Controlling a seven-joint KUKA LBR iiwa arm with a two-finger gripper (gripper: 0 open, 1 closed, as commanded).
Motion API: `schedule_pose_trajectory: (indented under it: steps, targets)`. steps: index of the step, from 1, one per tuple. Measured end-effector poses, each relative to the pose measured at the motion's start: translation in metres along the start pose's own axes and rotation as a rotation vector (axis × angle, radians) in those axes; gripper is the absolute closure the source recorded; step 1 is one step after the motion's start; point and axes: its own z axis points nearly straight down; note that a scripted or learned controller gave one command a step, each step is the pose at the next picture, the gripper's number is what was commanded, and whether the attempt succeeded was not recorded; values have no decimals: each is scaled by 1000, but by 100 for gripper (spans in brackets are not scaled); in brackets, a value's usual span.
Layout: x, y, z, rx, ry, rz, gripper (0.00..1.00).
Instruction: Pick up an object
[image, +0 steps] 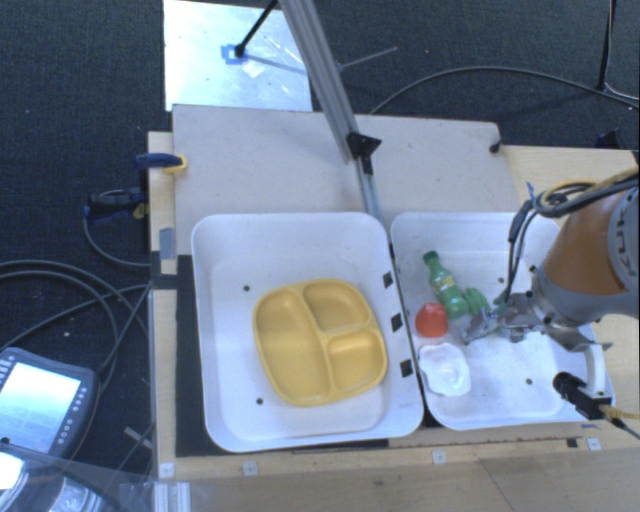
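In the right bin (500, 400) lie a green bottle (449, 288), a small red-orange piece (431, 320) and a white crumpled object (445, 368). My gripper (478, 325) reaches in from the right, low in the bin. Its tips sit just below and to the right of the green bottle's lower end, above the white object. Whether anything sits between the tips is too small to tell.
The left bin (230, 400) holds a yellow divided tray (320, 340). A grey pole (335, 95) slants over the back board. Cables and a tablet (35, 400) lie on the floor to the left.
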Motion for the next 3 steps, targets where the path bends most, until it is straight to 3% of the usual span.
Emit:
schedule_pose_trajectory:
  steps: [1, 3]
  targets:
    - [0, 2, -13, -6, -1, 0, 100]
    - [3, 6, -134, -11, -3, -7, 100]
